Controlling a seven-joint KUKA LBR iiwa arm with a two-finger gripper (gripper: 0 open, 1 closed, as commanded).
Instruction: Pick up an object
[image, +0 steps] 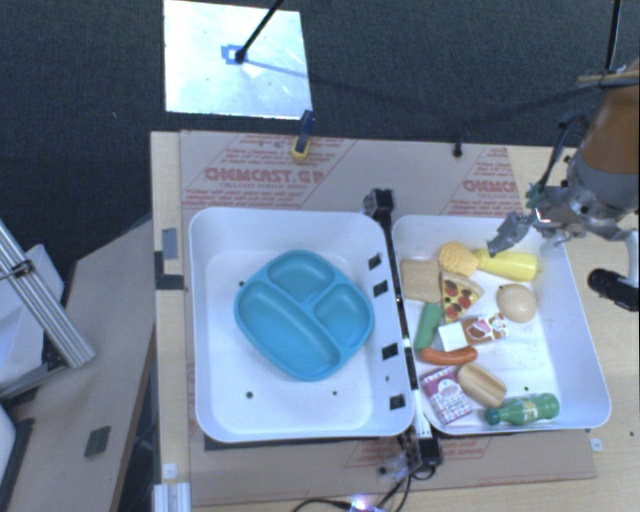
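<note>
Green bottle at 5 o'clock in right bin, long axis 3–9 | yellow banana at 12, lying 3–9 | gripper touching its left end, finger state cannot be told

Bench: brown sheet, printed lettering. Two white bins directly on it: left bin at 9 o'clock, right bin at 3, touching.

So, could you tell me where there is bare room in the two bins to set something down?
The left bin has bare floor all around the blue plate, widest along its near edge. The right bin is crowded with toy food; only a strip along its right wall is free, beside the gripper.
</note>
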